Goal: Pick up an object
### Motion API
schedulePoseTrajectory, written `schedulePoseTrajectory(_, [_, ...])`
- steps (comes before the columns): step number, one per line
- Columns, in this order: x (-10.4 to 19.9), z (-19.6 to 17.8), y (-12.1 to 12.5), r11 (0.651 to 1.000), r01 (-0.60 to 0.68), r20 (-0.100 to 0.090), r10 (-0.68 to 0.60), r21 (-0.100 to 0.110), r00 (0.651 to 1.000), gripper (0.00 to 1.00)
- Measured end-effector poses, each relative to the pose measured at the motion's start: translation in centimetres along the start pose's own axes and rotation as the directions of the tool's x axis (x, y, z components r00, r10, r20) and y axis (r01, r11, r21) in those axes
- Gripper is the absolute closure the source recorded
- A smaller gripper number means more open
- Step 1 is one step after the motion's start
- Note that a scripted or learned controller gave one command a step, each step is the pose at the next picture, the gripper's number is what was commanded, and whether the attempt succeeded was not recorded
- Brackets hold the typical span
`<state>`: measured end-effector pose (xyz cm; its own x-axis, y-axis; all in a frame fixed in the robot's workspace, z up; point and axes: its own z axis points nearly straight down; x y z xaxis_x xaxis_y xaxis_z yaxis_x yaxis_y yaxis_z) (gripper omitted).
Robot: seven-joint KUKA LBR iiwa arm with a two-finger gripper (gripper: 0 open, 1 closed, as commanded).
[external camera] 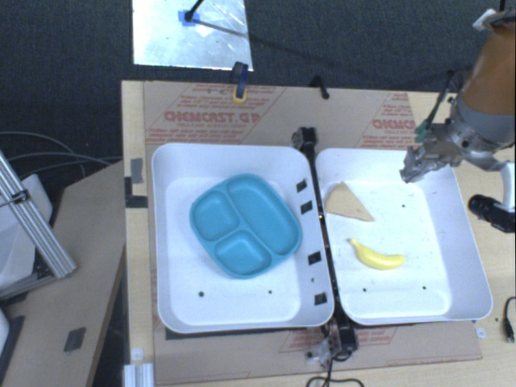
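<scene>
The banana (pixel 378 256) lies low in the right bin (pixel 459 285), a tan wedge (pixel 347 202) just up-left of it — both flat, so a descent off-centre would likely skid past. The gripper (pixel 416 168) hovers at the bin's upper right corner, arm slanting in from the frame's right; aperture unclear.

Arm reaching in from the right
Grey wrist under an orange band angles down-left; the claw (pixel 413 170) hangs low, carrying nothing visible.
</scene>
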<state>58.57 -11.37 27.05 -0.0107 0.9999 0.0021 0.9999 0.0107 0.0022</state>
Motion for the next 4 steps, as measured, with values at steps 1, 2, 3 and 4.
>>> schedulePoseTrajectory(1, [5.6,3.3,-1.0,1.0,-0.001,0.0,0.001,0.004,1.0,1.0])
schedulePoseTrajectory(2, [10.7,3.6,-6.6,1.0,-0.002,-0.001,0.002,0.005,1.0,1.0])
schedulePoseTrajectory(3, [15.3,7.9,-6.4,1.0,-0.003,0.0,0.003,0.005,1.0,1.0])
schedulePoseTrajectory(4, [20.5,0.5,-8.9,1.0,-0.001,-0.002,0.001,-0.005,1.0,1.0])
